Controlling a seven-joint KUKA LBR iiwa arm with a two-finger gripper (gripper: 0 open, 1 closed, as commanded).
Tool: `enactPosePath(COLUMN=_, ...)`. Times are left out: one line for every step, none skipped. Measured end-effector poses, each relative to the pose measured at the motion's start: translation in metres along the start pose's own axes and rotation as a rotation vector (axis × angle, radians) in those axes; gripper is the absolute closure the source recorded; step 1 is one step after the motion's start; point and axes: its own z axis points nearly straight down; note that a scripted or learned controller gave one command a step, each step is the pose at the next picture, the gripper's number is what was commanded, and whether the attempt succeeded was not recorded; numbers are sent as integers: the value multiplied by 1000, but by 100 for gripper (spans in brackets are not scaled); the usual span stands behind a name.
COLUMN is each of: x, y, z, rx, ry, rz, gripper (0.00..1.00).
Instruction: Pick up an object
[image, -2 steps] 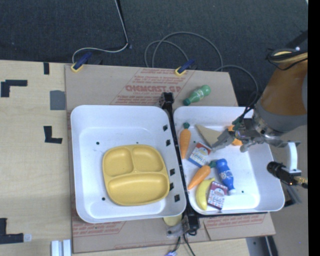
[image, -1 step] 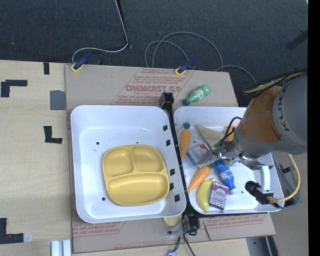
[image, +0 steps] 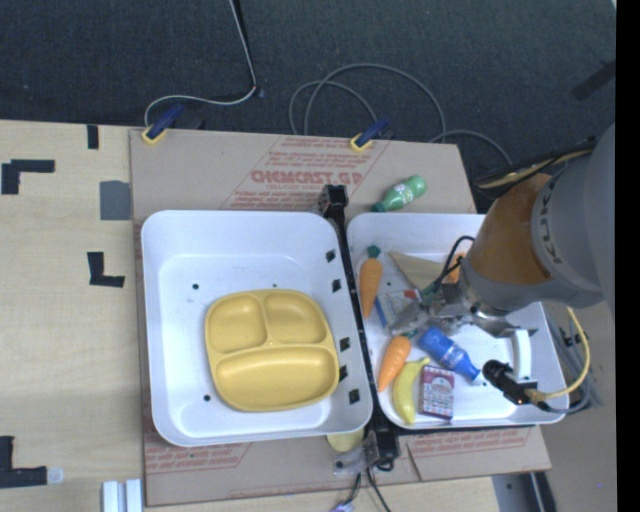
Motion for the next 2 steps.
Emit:
enactPosePath(x=32, y=-31, z=-2, rx=-3, ry=1, rz=-1, gripper=0)
enactPosePath(x=31, y=34, z=-1, rx=0, ry=2, rz=-3, gripper=0)
